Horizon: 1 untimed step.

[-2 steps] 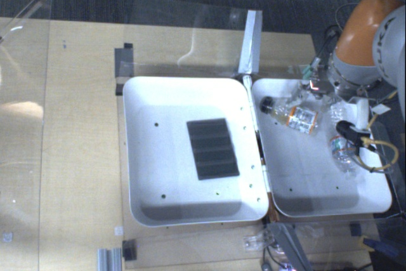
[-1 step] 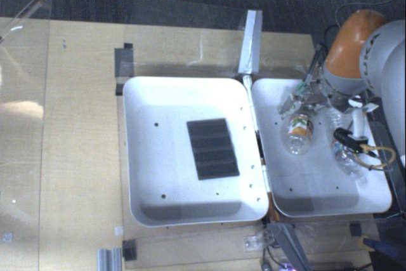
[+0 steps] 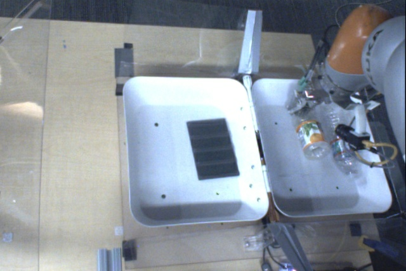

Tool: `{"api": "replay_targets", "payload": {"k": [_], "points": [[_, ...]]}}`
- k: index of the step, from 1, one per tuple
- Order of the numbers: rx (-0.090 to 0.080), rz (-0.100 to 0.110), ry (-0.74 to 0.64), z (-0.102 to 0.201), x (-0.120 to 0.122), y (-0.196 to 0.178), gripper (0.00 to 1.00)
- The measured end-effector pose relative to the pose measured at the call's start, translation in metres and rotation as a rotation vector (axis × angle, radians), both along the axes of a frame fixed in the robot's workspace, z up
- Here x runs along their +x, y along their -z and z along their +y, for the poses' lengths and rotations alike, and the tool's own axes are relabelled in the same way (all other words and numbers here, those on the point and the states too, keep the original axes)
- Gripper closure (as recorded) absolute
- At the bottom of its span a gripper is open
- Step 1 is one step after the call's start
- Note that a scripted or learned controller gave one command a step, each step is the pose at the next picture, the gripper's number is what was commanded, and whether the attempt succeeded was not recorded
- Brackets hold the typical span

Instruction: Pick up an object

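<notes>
The likeliest pick is the small labelled bottle (image 3: 310, 137), lying on its side near the middle of the right bin (image 3: 285, 200); a clear bottle (image 3: 343, 157) lies just beside it, close enough to get in the way; the tool (image 3: 306, 96) hangs near the bin's far edge, a little beyond the labelled bottle, and from where I stand I cannot tell whether it is wide or narrow; I'd say a good grasp means coming down over the bottle's middle and closing across its short width, since a round body rolls out of a skewed pinch; the black ridged slab (image 3: 212, 149) in the left bin (image 3: 152, 200) lies flat and looks harder to lift.
</notes>
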State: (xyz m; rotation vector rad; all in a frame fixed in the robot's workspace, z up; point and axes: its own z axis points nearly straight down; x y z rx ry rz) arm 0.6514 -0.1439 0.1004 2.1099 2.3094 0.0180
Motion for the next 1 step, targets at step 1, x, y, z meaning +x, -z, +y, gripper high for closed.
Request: {"api": "replay_targets", "payload": {"k": [1], "points": [[0.0,0.01,-0.121,0.0776,0.0191,-0.0865,1.0]]}}
